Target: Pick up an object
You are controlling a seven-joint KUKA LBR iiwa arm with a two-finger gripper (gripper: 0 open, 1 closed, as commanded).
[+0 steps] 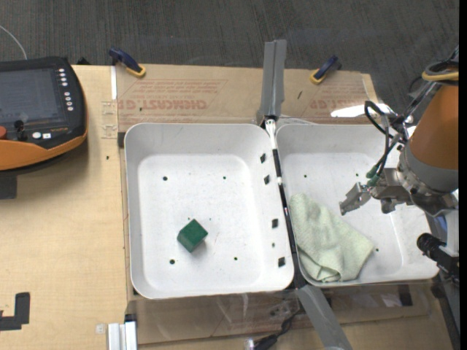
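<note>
A small green cube (193,235) lies in the left bin (146,144), toward its front. A crumpled pale green cloth (328,240) lies in the right bin (321,141), against its front left side. My gripper (357,197) hangs over the right bin, just above and to the right of the cloth, apart from it. Its fingers (350,203) point left toward the cloth, spread a little, with nothing between them.
A grey divider bar (274,79) runs between the bins at the back. A tablet in an orange case (36,111) sits at the far left on the bench. Two clamps (128,62) hold the cardboard behind the bins. Cables (387,122) loop by the wrist.
</note>
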